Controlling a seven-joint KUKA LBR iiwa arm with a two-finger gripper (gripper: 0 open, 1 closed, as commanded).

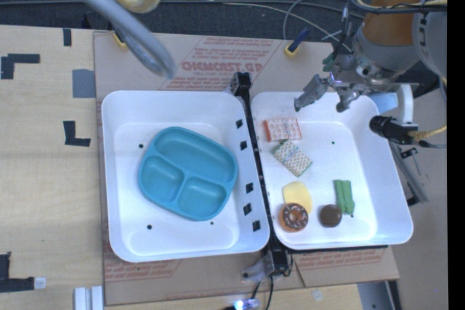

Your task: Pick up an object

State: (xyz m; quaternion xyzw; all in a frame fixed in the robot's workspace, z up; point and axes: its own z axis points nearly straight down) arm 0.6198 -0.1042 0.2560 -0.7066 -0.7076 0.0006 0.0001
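left bin (116, 178): tray (187, 173) | right bin (378, 185): packets behind, donut (294, 216) in front

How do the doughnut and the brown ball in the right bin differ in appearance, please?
The doughnut is orange-brown, ring-shaped with a hole and looks speckled; the brown ball is darker, plain and solid. The doughnut looks slightly wider than the ball. Both are round and lie apart near the right bin's front edge.

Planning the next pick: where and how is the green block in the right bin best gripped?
Probably across the long flanks of the green block, coming straight down. It lies flat, long axis running up and down the view, narrow side to side. The brown ball crowds its lower left, so pinch nearer the upper end.
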